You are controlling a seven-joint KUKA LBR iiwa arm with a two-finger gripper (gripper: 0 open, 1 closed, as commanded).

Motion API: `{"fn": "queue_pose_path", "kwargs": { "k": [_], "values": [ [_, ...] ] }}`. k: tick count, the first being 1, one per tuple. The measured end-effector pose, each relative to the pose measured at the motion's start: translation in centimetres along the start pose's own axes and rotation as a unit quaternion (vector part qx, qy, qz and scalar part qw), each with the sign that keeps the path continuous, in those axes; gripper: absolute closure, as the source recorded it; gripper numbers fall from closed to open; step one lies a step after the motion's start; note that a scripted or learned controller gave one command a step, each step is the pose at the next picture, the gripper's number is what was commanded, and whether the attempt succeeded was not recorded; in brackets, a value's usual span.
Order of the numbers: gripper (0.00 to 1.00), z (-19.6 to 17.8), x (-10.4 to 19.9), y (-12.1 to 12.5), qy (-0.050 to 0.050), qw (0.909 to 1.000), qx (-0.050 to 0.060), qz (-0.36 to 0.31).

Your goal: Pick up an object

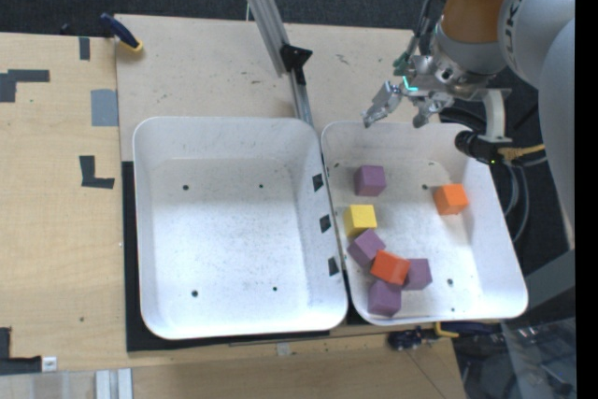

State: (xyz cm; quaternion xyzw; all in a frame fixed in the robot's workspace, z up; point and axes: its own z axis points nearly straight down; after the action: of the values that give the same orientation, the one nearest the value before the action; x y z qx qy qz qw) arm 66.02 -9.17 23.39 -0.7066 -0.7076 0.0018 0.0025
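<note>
While the left bin [229, 229] sits bare, the right bin [486, 238] carries 7 small blocks, likely light and rigid; the purple block [370, 179] near its back edge offers flat opposing sides. Above that back edge, the gripper [402, 110] hangs with fingers spread, grasping nothing.

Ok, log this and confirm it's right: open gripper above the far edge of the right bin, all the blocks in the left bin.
Wrong on one point: the camera view shows the blocks, such as the yellow block and the lone orange block, in the right bin, not the left bin. The open gripper is above the right bin's far edge, as stated.
</note>
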Motion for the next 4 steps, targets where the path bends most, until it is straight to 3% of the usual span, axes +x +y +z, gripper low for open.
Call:
{"fn": "queue_pose_path", "kwargs": {
  "k": [1, 3, 4],
  "values": [
    [0.00, -0.3, 0.0, 0.1, -0.001, 1.0000, -0.002, -0.001],
    [0.00, 11.5, -0.4, 1.2, -0.001, 1.0000, 0.000, 0.000],
    [0.00, 14.4, -0.4, 1.1, -0.002, 1.0000, 0.000, -0.001]
  ]
}}
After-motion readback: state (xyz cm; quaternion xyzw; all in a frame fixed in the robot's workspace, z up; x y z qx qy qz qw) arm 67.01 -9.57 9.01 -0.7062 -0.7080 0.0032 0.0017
